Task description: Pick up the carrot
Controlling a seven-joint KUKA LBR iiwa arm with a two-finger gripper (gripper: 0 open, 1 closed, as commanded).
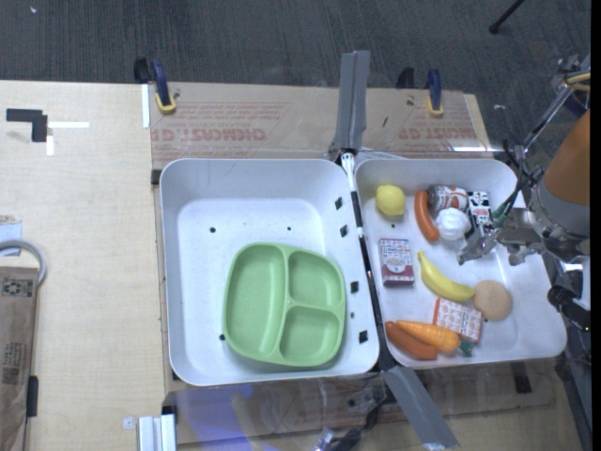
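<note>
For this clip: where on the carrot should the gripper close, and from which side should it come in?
Probably from above, across the middle of the long orange carrot, lying flat near the right white bin's front wall. Its thick middle sits between an orange-red piece and a small printed packet that crowd its ends.

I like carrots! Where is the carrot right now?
The carrot lies in the right bin, at its near-left corner, just below the banana and touching the small red-and-white packet.
</note>
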